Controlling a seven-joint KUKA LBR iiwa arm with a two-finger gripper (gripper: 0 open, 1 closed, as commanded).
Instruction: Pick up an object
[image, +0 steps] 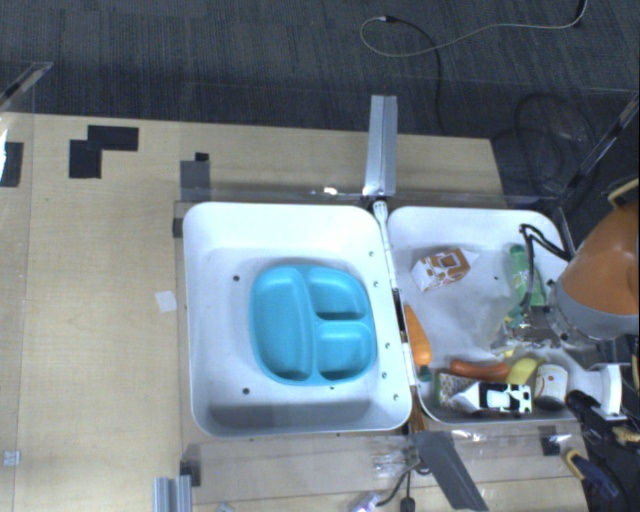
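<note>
Arm is low over the right bin, probably hunting the clutter by the carrot. Can't tell the jaws' state. Blue tray sits alone in the left bin.

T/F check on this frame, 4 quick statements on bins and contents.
1. The blue divided tray lies in the left bin. True.
2. The carrot lies in the left bin. False: it lies in the right bin, by the divider.
3. The tool is over the right bin. True.
4. The white and orange packet lies on the blue tray. False: it lies in the right bin's upper part.
</note>
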